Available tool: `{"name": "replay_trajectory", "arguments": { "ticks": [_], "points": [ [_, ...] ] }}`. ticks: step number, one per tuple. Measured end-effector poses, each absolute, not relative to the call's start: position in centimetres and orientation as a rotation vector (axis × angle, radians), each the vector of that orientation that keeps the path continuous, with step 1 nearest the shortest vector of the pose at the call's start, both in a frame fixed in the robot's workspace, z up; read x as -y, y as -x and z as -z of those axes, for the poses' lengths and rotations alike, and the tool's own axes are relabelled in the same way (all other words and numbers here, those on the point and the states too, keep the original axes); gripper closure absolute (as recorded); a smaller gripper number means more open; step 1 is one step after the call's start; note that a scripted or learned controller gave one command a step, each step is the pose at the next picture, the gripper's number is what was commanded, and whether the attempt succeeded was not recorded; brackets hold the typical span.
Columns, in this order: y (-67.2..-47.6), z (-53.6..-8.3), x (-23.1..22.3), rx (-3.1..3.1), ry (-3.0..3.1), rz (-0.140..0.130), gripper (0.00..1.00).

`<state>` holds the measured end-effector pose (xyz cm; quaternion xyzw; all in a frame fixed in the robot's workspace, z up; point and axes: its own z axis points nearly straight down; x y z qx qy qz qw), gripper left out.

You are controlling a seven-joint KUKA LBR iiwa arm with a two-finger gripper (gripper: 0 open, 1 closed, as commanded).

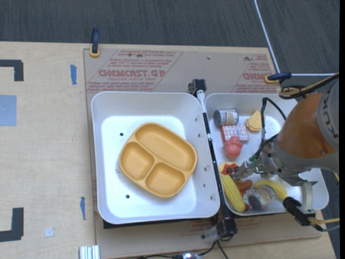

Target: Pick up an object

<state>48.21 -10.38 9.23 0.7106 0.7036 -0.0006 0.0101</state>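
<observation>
Room is plentiful in the left bin, where a yellow divided tray lies with white floor bare all around it. The right bin is crowded: a can, a yellow cookie, a pink toy, corn, a banana and a small jar. The gripper hangs low over the bin's middle, just above the corn; whether it is open or closed I cannot tell.

a dark grey carpeted floor runs along the top. below it lies a pale wooden bench top with black tape corners, blue tape strips and a printed cardboard sheet held by clamps.
</observation>
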Motion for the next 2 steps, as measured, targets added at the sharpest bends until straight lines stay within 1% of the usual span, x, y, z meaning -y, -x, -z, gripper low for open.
{"name": "replay_trajectory", "arguments": {
  "ticks": [2],
  "points": [
    [-48.22, -9.17, 10.54, -2.200, -2.217, -0.002, 0.00]
  ]
}}
